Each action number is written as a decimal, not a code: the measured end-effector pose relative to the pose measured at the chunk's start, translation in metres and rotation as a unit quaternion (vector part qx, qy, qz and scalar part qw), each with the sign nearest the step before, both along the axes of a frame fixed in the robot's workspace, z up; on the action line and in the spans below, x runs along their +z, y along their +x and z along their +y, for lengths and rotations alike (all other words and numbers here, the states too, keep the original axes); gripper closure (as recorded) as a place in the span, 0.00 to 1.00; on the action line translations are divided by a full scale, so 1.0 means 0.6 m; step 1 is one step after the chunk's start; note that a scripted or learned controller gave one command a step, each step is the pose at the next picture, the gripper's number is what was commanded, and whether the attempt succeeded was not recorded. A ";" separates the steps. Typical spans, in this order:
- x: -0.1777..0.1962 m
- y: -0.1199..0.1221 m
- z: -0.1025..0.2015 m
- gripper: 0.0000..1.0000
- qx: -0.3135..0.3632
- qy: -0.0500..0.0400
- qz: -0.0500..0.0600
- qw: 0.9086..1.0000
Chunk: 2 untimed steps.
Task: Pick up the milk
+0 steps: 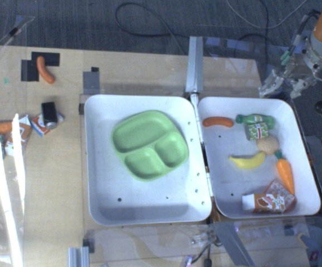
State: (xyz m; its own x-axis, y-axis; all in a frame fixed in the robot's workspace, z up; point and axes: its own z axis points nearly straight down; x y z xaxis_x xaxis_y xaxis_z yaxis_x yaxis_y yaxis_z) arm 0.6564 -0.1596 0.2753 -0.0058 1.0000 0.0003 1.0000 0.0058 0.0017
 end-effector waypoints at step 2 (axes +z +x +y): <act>-0.075 -0.225 -0.006 0.00 -0.079 0.000 -0.001 0.997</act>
State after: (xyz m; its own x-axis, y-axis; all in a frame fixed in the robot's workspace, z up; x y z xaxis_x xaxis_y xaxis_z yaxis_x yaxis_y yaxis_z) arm 0.5213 -0.1633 0.2301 0.1521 0.9884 0.0004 0.9884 -0.1521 0.0042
